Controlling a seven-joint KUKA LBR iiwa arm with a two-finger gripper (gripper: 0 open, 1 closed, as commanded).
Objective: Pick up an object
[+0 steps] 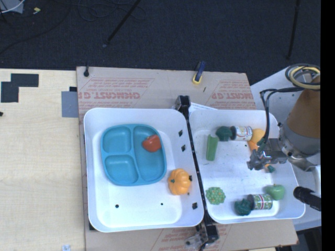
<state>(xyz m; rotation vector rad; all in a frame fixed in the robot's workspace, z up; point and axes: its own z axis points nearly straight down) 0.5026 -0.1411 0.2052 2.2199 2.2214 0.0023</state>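
A pale wooden bench (36,156) is seen from above, with dark carpet behind it and a cardboard sheet (157,90) laid under two white bins. In the left bin (99,208) a blue divided plate (132,154) is set, with a red piece (152,143) in its upper right compartment; an orange pumpkin (179,182) lies just beside the plate's lower right corner. In the right bin (230,116) are found a green stick (211,147), a dark-capped bottle (234,133), a small orange object (256,138), a green knobbly ball (215,195), a second bottle (255,203) and a pale green piece (276,192). The gripper (260,161) is lowered near the bin's right side, just below the small orange object; whether it is spread or closed cannot be told, and nothing is seen pinched in it.
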